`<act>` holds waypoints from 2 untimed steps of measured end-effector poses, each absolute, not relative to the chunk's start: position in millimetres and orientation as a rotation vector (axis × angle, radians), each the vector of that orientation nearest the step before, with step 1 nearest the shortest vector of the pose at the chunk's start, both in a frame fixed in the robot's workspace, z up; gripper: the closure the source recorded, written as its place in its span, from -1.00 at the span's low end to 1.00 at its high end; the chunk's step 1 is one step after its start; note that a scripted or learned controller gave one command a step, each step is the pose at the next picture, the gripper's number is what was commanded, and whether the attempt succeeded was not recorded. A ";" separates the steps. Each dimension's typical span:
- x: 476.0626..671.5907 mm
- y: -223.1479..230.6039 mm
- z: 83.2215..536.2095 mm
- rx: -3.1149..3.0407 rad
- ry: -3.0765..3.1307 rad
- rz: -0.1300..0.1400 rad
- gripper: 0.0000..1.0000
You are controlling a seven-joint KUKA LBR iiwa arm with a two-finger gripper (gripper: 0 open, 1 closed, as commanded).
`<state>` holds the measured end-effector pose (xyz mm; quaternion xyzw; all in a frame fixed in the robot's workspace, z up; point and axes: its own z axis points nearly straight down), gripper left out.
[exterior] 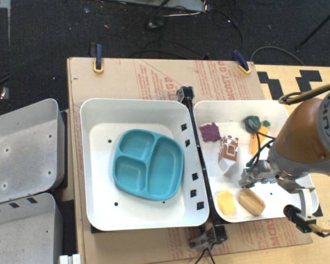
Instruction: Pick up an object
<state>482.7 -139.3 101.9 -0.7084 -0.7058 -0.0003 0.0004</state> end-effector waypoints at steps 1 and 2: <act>486.5 -144.7 145.7 -2.223 -2.226 -0.003 1.00; 497.0 -138.9 198.3 -2.221 -2.230 -0.005 1.00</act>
